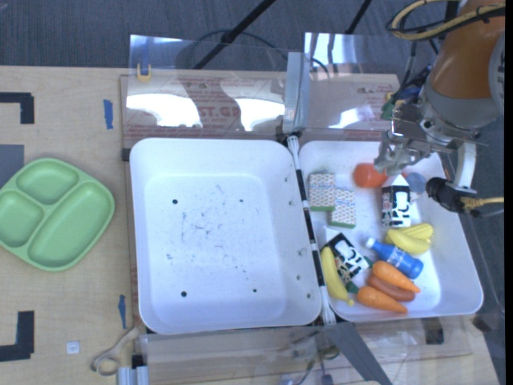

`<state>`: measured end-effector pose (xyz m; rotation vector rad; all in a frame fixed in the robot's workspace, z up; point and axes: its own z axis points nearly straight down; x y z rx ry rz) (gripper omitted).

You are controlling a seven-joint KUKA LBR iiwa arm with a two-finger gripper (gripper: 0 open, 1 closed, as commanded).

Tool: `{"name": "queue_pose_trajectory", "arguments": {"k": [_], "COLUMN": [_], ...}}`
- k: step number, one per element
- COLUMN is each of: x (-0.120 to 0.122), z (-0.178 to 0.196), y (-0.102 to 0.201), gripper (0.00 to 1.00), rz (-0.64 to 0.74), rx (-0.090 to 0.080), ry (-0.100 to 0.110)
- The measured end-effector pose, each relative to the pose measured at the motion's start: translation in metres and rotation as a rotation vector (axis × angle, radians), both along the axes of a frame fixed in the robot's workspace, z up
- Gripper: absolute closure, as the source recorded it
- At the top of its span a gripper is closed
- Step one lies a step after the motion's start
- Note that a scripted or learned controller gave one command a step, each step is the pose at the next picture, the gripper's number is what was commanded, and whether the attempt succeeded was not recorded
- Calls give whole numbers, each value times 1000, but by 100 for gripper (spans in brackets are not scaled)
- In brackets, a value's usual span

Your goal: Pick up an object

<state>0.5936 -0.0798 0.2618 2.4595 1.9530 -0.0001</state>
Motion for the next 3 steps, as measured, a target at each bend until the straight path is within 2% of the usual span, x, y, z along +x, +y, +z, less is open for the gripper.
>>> {"name": "queue_pose_trajectory", "arguments": {"k": [1,2,3], "x": [32,67,70], "z": [4,51,93], "y": [11,81,126], "gripper": [100,100,100], "rz": [-280,-383,-697], "rx": [0,0,1], "ry": [0,0,1]}}
